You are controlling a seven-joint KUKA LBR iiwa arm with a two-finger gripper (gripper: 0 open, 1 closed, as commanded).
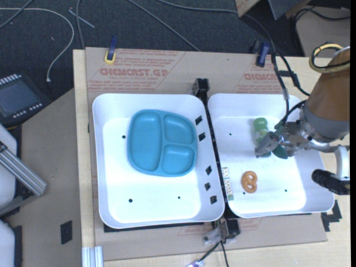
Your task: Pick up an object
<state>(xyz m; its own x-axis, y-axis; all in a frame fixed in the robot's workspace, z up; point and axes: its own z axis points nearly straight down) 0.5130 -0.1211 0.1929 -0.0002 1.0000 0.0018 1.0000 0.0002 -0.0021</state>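
Observation:
In the right bin, a green object lies near the middle, toward the back. Just in front of it and to its right, my gripper hangs low over the bin floor. A dark teal object shows right beneath the gripper, partly hidden by it. Whether the gripper touches either object is unclear. A small orange pretzel-shaped piece lies apart, nearer the front of the same bin.
The left bin holds a blue divided plate. A black divider with clips runs between the bins. Cables trail over the right bin's back edge toward the arm.

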